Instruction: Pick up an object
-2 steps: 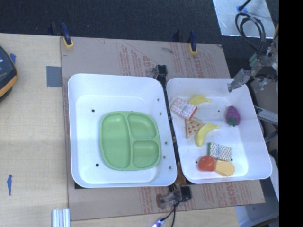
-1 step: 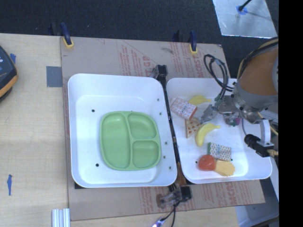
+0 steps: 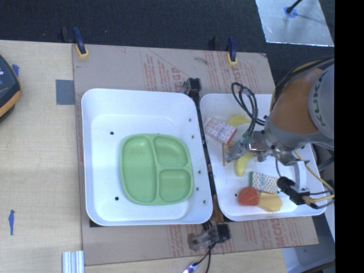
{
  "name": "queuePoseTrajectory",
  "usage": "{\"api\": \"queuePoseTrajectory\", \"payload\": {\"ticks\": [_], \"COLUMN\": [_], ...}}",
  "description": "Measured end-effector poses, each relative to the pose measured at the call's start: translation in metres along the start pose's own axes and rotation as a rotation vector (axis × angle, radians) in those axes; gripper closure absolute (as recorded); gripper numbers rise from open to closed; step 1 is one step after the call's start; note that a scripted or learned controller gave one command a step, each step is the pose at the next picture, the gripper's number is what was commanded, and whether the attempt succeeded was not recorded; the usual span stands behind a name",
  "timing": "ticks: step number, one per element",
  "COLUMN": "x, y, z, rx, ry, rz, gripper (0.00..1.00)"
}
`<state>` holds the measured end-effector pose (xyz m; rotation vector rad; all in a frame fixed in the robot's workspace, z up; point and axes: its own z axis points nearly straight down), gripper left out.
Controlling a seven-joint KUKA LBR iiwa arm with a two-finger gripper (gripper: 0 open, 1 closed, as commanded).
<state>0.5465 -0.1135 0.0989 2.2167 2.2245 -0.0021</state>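
Gripper point(image 3: 238, 151) reaches low into the right bin point(image 3: 227, 209), beside a yellow banana point(image 3: 243, 164); I cannot tell its state.

- Divided plate point(image 3: 154, 168): pale green, in the white left bin point(image 3: 96, 112).
- Small carton point(image 3: 219, 129): red and white print.
- Two bananas point(image 3: 238, 119) point(image 3: 243, 164): yellow.
- Tomato-like ball point(image 3: 248, 195): red.
- Block point(image 3: 271, 201) beside it: yellow.
- Sponge-like piece point(image 3: 264, 182): white with green speckles.
- Arm point(image 3: 296, 104): grey with an orange band.
- Worktop point(image 3: 34, 152): light wood.
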Motion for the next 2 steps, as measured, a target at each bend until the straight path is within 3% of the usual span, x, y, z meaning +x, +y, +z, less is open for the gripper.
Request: {"api": "queuePoseTrajectory", "payload": {"ticks": [1,2], "x": [0.017,0.018], "y": [0.014,0.015], "z": [0.003,-0.008], "rx": [-0.005,-0.006], "ry": [-0.002,0.001], "rz": [-0.001,-0.005], "gripper": [0.00,1.00]}}
